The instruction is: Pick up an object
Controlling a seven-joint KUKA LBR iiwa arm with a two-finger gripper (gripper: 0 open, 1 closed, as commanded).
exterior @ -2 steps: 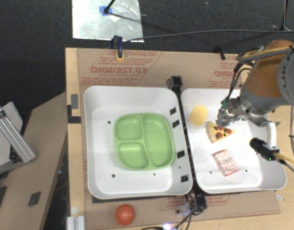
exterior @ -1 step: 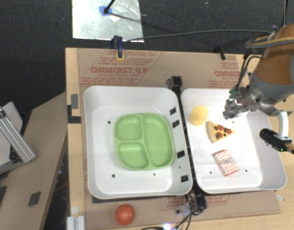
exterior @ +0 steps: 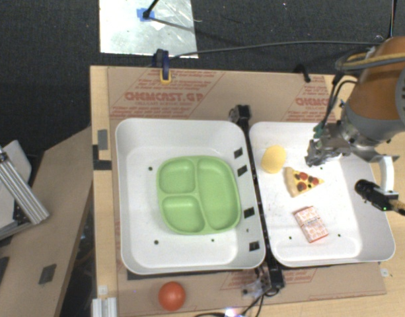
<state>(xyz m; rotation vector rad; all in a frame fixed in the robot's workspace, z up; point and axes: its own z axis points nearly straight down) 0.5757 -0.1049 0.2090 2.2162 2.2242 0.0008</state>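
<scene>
A triangular toy pizza slice with red toppings (exterior: 301, 180) is seen lying in the right-hand shallow white bin (exterior: 370, 246), near the middle of the frame's right half. Just to its upper left a round yellow ball-like object (exterior: 274, 158) is placed, and below it, nearer the bottom of the frame, a small pink-and-white patterned packet (exterior: 310, 224) is laid flat. The gripper (exterior: 316, 156) is held low over the bin just above the pizza slice's upper edge, on a grey arm with an orange band (exterior: 380, 84); how far it is parted cannot be told, and nothing is seen in it. In the left-hand white bin (exterior: 133, 177) a green three-compartment plastic tray (exterior: 198, 193) is set. A red-orange ball (exterior: 172, 295) is rested on the desk (exterior: 116, 98) at the lower edge.
</scene>
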